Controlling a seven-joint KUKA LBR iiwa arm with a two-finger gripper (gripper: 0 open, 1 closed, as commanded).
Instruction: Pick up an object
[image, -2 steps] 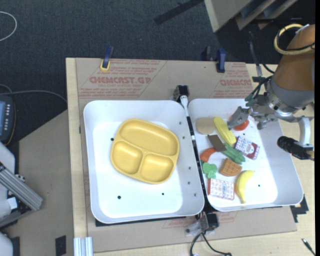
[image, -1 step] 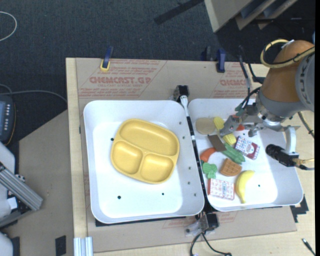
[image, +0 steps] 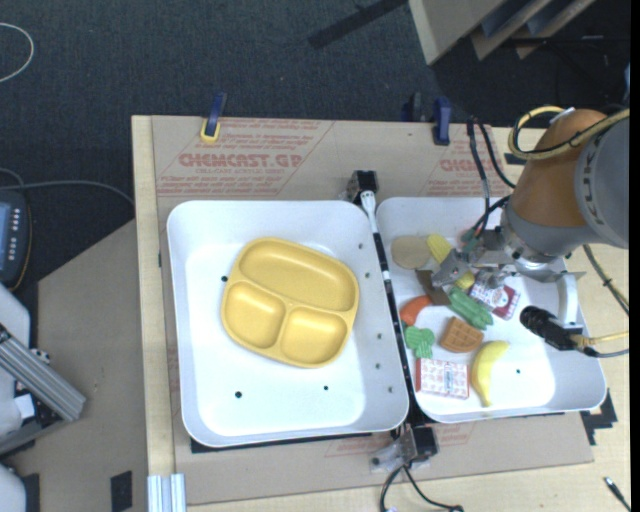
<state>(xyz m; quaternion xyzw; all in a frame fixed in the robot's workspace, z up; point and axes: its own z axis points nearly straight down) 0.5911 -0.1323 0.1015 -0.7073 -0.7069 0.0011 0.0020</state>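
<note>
Gripper (image: 462, 272) low in right bin (image: 580, 390), over toy pile at centre; finger state cannot tell. Banana (image: 487, 368) at 5 o'clock of gripper. Yellow tray (image: 289, 301) in left bin (image: 200, 330).

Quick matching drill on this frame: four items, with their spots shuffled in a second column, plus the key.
Items:
1. yellow divided plate
2. banana
3. waffle
4. claw

Places:
A. near front of the right bin, right of the pink-checked card
B. left bin
C. over the right bin, above the green toy
D. right bin, just left of and above the banana

Pairs: 1-B, 2-A, 3-D, 4-C
</note>
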